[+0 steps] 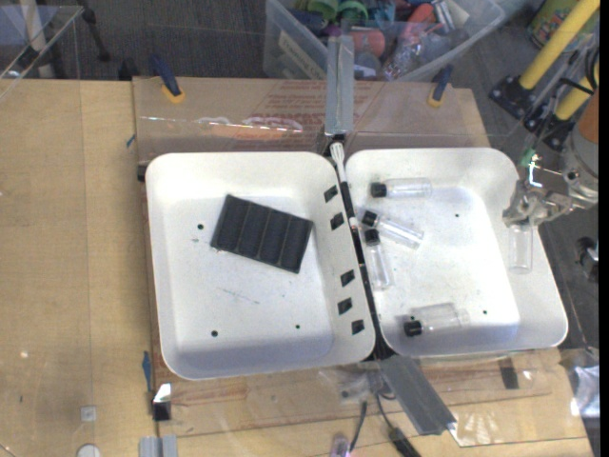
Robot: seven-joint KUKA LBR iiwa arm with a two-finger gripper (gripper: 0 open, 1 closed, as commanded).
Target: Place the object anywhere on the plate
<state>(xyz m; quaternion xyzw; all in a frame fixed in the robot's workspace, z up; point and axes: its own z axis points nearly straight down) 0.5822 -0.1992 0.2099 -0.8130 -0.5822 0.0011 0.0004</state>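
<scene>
Four clear capped vials (401, 189) are logged in the right bin (485, 336), none on the dark ridged plate (262, 233) in the left bin (181, 336), placement undone; gripper (521, 219), right of the plate, grasp undeterminable.

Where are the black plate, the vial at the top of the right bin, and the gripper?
black plate (262, 234): camera view, middle of its ribbed top, in the left bin.
top vial (402, 189): camera view, on its clear body, beside the black cap.
gripper (521, 211): camera view, between its fingertips, over the right bin's right edge.
</scene>
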